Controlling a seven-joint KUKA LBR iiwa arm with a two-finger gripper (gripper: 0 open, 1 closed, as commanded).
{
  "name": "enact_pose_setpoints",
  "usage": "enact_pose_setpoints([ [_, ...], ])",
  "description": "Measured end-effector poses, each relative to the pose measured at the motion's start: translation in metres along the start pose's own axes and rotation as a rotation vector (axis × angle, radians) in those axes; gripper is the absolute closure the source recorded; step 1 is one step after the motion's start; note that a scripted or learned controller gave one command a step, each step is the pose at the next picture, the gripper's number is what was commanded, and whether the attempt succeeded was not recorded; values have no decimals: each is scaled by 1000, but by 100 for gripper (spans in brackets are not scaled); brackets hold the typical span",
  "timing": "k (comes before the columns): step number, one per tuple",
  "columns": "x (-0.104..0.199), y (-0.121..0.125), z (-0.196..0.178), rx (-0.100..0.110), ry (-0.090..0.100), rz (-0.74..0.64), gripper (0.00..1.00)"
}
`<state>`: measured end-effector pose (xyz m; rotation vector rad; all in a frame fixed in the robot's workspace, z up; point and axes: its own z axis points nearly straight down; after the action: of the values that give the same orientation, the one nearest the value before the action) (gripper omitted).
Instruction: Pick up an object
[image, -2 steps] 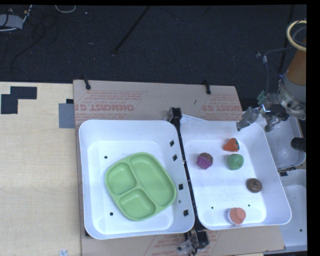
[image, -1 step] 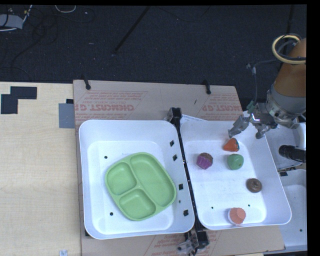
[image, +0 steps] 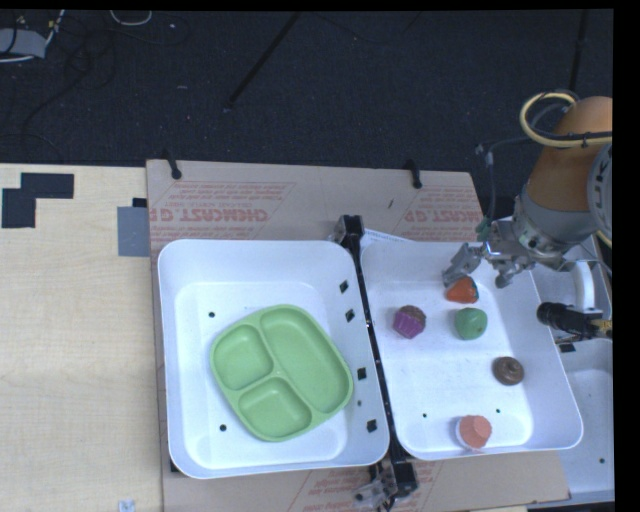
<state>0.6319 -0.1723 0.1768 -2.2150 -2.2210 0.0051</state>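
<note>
- Right bin (image: 540, 425): arm's gripper (image: 483, 266) fingers spread wide, nothing between them.
- Orange-red object (image: 461, 291) just below fingers, at bin's far side.
- Risk: green ball (image: 471, 323) near; closing off-centre could nudge the target aside.

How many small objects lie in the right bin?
5: orange one under the tool, purple mid-left, green beside it, brown right, pink at front. The tool may hide more.

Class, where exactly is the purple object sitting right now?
The purple object lies in the right bin, near the divider between the bins, just left of the green ball.
</note>
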Motion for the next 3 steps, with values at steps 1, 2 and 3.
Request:
enact_pose_setpoints([
  [1,-1,-6,63,1,0,3,0],
  [2,-2,-4,48,-3,-1,3,100],
  [3,-8,-8,2,-8,-2,4,100],
])
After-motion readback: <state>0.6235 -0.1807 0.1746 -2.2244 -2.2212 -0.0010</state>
